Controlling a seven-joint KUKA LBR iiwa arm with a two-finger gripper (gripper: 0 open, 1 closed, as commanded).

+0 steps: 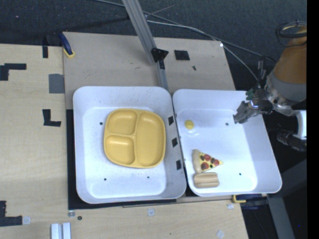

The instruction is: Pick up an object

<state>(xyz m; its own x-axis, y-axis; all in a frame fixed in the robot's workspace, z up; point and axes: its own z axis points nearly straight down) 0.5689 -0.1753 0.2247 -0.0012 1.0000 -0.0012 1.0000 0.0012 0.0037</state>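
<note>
In the right bin (pixel 249 148) lie a small yellow round piece (pixel 189 125) near its left wall, a toy pizza slice (pixel 205 161) lower down, and a tan hot-dog bun (pixel 206 180) just below the slice. My gripper (pixel 242 114) hangs over the right bin's upper right part, well to the right of the yellow piece. Nothing shows between its dark fingertips. A yellow divided plate (pixel 134 137) rests in the left bin (pixel 89 183).
The arm's orange band and grey wrist (pixel 291 73) stand at the right edge. A grey metal pole (pixel 142 24) slants down to the gap between the bins. Cables cross the dark floor at the top.
</note>
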